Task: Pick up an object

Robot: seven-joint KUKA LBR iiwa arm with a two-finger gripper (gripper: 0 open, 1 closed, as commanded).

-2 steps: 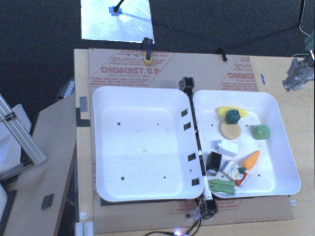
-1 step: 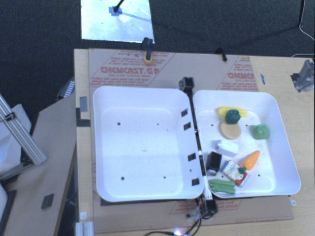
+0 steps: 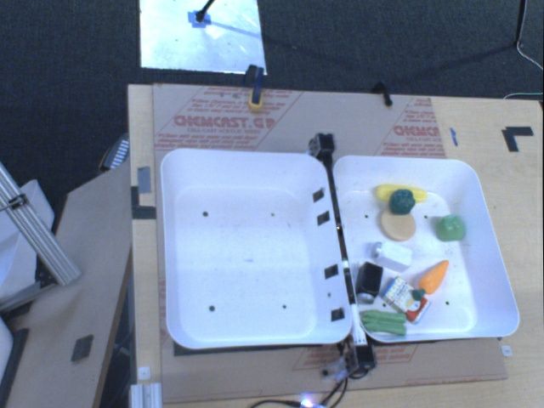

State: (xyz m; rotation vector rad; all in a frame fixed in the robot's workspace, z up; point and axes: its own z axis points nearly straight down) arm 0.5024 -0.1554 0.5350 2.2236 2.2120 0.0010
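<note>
Nearest the camera, a green pod-shaped toy (image 3: pixel 383 322) is lying against the front wall of the right bin (image 3: pixel 490 228), just beside a small printed packet (image 3: pixel 403 298) and a black block (image 3: pixel 369 279). These are crowding the bin's inner corner, probably where they slid when dropped. Behind them an orange carrot (image 3: pixel 433 276), a white block (image 3: pixel 393 253), a tan disc (image 3: pixel 397 225), a green ball (image 3: pixel 450 228) and a teal lump (image 3: pixel 401 200) overlapping something yellow (image 3: pixel 388 192) are sitting apart. The left bin (image 3: pixel 183 228) is resting on the desk (image 3: pixel 280 117). I cannot tell the hand's state.
</note>
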